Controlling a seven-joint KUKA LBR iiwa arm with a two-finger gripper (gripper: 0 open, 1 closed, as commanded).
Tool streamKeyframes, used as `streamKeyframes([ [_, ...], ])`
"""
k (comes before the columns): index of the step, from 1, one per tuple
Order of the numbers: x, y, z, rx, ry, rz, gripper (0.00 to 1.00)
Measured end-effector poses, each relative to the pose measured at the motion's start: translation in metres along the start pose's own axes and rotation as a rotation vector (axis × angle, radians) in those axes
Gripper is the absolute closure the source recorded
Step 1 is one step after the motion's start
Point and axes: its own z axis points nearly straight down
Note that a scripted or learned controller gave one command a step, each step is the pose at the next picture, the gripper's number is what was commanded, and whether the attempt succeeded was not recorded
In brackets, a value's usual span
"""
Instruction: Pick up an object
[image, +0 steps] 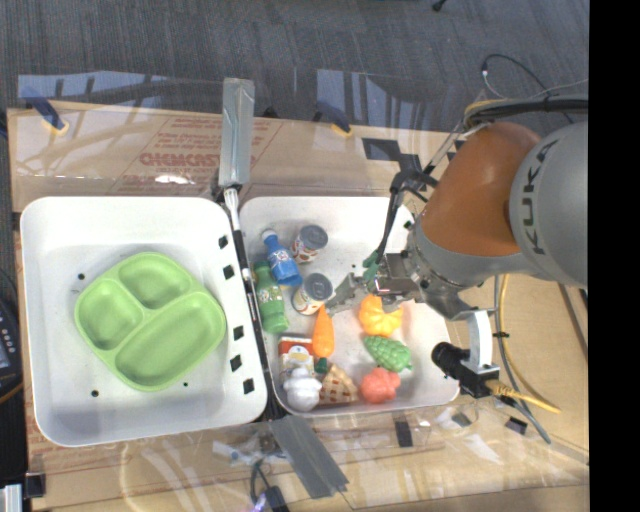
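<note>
Two white bins stand side by side on the bench. The left bin (50, 300) holds a green divided plate (150, 318) with three compartments, lying near its middle. The right bin (340, 215) holds many small things, mostly toy food. Along its left wall lies a blue bottle (280, 258) and, just below it, a green bottle (270, 303). Two small cans (312, 241) sit near the top middle, one above the other. An orange carrot (323, 334) lies in the middle, and below it are a red and white carton (295, 352), a white round thing (301, 389) and a waffle cone (338, 384). At the right side a yellow pepper (380, 315) is highest, a green vegetable (387, 352) is below it, and a red fruit (378, 385) is lowest.

The grey arm (540, 215) with its orange band reaches in from the right, over the right bin. The gripper (372, 283) hangs just above the yellow pepper, near the lower can. I cannot tell from this view how the gripper is set, and nothing can be seen held in it.
</note>
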Motion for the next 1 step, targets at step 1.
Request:
streamKeyframes([
  [1,0.0005,0.0006,-0.0098,0.003,0.000,-0.006,1.00],
])
